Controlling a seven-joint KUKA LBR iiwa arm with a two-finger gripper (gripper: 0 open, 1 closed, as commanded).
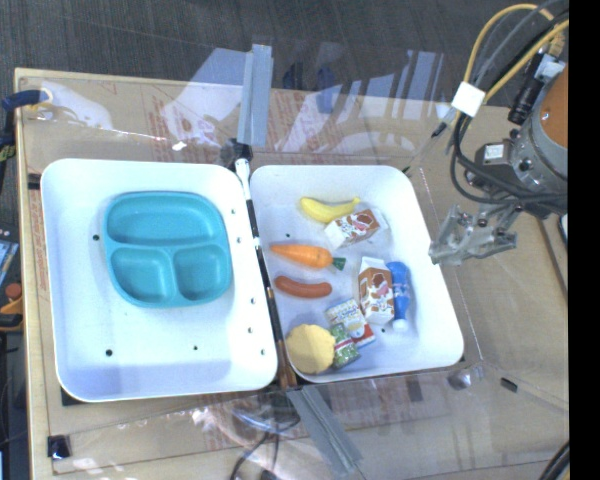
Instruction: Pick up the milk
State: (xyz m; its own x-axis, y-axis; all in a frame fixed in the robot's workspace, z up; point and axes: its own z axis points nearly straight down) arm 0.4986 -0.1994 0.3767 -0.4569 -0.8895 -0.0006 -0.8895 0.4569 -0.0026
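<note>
The right bin (428, 230) holds the food items. A white and brown milk carton (376, 290) lies flat near its right wall, with a blue bottle (399, 293) touching its right side. A similar small white and brown carton (356, 226) lies further back beside a banana (326, 208). My gripper (466, 240) hangs outside the right bin, just past its right wall and level with the bin's middle. It is well apart from the milk carton and nothing shows in it.
In the right bin also lie a carrot (302, 255), a sausage (303, 288), a yellow lemon-like ball (310, 347) and a small colourful carton (348, 321). The left bin (70, 298) holds a teal divided tray (168, 245). Cables (480, 88) hang at the right.
</note>
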